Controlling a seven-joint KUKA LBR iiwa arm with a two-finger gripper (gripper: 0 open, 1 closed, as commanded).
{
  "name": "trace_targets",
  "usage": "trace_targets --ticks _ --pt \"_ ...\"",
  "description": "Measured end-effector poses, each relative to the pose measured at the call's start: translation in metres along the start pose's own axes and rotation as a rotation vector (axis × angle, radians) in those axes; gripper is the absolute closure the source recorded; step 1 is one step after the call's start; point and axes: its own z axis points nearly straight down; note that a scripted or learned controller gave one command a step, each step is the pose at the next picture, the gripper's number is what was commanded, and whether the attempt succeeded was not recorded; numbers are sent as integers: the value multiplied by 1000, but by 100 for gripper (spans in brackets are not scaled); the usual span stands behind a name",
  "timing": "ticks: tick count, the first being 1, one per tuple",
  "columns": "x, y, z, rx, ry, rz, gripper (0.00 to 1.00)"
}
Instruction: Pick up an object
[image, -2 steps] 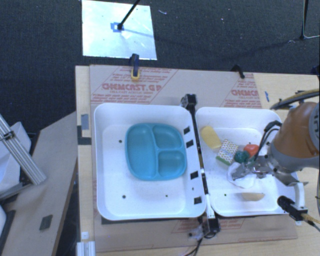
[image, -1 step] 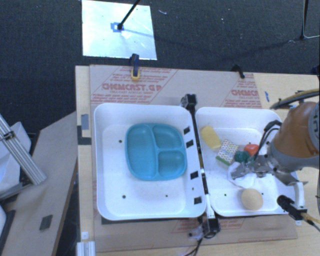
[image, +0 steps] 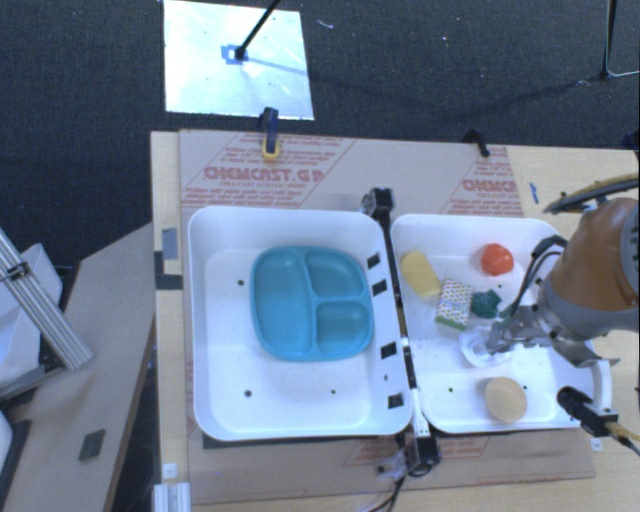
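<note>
Two white bins sit side by side on my desk (image: 330, 165). The left bin (image: 215, 300) holds one blue divided plate (image: 310, 303), three compartments. The right bin (image: 440, 405) holds five loose things: one yellow piece (image: 420, 273), one orange ball (image: 497, 259), one checkered packet (image: 454, 302), one dark green piece (image: 486, 303) and one tan round disc (image: 505, 398). My pincer (image: 497, 342) is down in the right bin between the green piece and the disc, over something white; whether it grips anything I cannot tell.
</note>
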Motion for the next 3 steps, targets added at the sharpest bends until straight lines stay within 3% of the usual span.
trace_targets --ticks 3 --pt "0 12 -153 1 -1 -3 100"
